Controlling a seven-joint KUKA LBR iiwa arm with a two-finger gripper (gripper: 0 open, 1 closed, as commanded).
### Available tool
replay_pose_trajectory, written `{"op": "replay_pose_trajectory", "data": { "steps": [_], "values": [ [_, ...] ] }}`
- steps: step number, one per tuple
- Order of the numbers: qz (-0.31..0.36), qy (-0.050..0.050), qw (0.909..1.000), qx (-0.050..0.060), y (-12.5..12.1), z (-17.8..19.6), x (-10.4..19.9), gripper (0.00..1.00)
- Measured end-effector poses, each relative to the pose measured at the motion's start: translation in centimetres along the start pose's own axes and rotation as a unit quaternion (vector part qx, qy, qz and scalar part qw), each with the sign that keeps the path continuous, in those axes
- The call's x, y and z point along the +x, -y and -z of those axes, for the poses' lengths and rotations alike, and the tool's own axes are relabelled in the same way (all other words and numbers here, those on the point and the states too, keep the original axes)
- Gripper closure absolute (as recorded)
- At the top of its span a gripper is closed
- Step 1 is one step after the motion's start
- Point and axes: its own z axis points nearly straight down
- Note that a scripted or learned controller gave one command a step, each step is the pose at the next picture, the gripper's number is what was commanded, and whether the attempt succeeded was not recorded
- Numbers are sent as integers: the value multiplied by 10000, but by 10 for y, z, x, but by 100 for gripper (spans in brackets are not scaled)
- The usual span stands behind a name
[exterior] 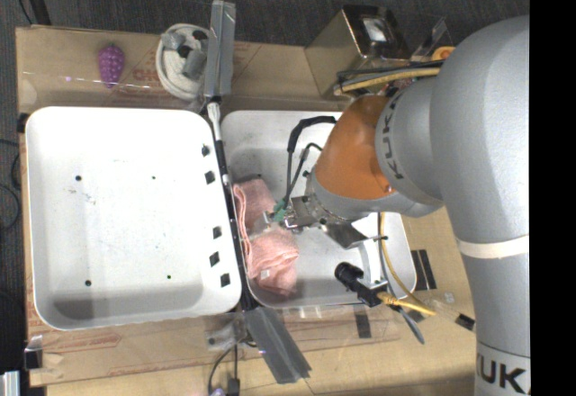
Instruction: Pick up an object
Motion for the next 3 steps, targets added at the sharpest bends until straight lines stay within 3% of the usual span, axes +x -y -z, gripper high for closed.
{"op": "replay_pose_trajectory", "data": {
  "steps": [1,2,3],
  "values": [
    [-302,7,9995,-4,-63,1,-16,0],
    [-286,0,9996,9,-63,11,-16,100],
    [826,7,9966,-8,-113,101,31,100]
  ]
}}
